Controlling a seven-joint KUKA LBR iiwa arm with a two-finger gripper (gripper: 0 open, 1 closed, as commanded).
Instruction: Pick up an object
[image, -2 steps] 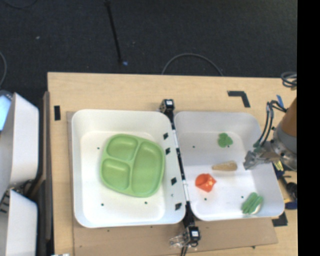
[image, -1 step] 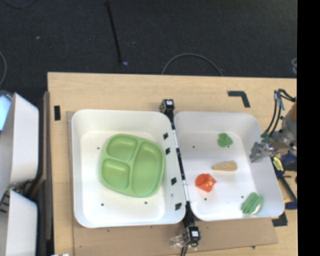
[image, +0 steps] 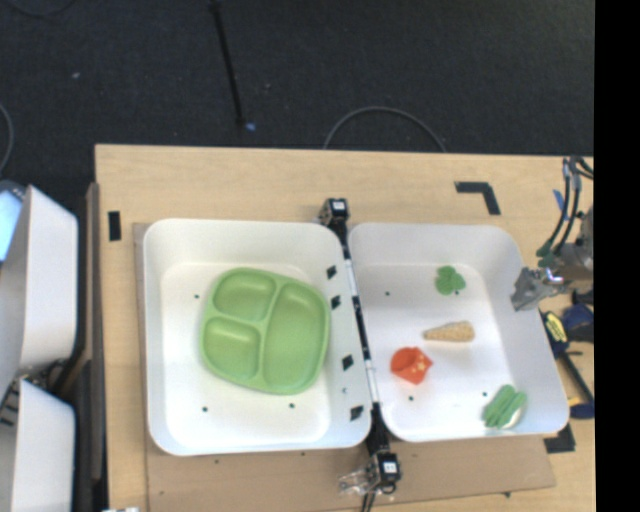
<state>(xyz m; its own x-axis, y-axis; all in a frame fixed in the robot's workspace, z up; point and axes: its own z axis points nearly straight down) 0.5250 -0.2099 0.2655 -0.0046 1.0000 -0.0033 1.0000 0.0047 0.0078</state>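
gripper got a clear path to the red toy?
Probably yes. The gripper sits at the right bin's right rim; the red toy lies apart from the other items, nothing over it.

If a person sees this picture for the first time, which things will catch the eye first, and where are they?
The large green divided plate draws the eye first; it lies in the left bin. Next comes the red object in the middle of the right bin, with a tan cone-shaped piece just above it and small green items toward the bin's far and near right corners. The gripper sits at that bin's right rim.
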